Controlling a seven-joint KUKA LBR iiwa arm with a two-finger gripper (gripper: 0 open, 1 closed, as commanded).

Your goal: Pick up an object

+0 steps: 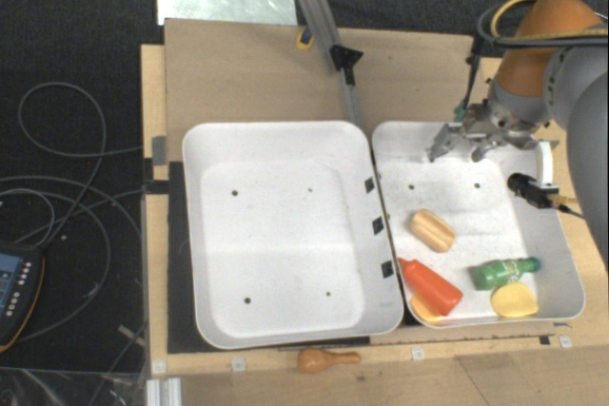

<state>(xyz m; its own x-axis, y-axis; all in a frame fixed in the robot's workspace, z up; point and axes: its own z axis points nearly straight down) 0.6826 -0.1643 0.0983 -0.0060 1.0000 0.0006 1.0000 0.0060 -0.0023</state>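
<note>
My gripper (456,149) hangs over the far part of the right bin (563,247), its two fingers spread apart and open, with nothing between them. Below it in that bin lie a tan bread-like roll (432,230), a red-orange bottle-shaped piece (431,287), a green bottle (504,272) and a yellow rounded piece (515,300). The roll is the closest of them, well short of the fingertips.
The left bin (276,233) sits beside the right one. A small orange pear-shaped toy (326,358) lies on the bench in front of the bins. A grey pole (314,0) slants across the back. Cables lie on the floor at left.
</note>
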